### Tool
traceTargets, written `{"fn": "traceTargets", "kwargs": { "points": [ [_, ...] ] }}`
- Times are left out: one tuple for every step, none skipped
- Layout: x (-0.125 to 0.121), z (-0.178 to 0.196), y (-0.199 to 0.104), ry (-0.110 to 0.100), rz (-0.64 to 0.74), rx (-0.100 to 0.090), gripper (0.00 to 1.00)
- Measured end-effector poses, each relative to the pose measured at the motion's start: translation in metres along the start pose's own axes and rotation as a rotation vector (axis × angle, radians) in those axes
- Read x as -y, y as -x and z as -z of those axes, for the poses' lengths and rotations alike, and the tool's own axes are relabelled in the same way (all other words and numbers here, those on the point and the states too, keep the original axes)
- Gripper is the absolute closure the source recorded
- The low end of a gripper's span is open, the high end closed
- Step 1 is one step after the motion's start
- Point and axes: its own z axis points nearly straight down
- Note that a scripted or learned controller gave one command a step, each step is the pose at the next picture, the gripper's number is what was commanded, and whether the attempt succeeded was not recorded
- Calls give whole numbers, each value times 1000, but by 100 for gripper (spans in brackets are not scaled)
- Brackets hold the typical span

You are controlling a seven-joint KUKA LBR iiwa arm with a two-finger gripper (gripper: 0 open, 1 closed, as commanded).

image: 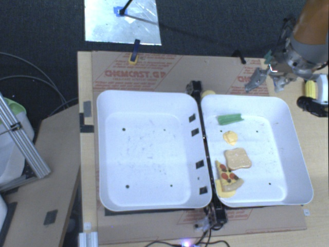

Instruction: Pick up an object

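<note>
The right bin [288, 138] holds a green strip [229, 119] near its back wall, a small yellow piece [230, 137] below it, a slice of toast [237, 159] and a pizza slice [226, 177] near the front left. My gripper [266, 77] hangs above the bench just behind the right bin's back rim, to the right of the green strip. Its two fingers stand apart with nothing between them, so it is open.
The left bin [149, 148] lies beside the right one, joined by a black hinge strip [198, 133]. A small yellow thing [207, 93] sits behind the bins at the hinge. A metal sheet [122, 14] lies at the back. Aluminium framing [23, 143] stands at the left.
</note>
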Motion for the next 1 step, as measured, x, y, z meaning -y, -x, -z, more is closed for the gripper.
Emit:
{"fn": "traceTargets", "kwargs": {
  "points": [
    [77, -176, -48, -19, 0, -6, 0]
  ]
}}
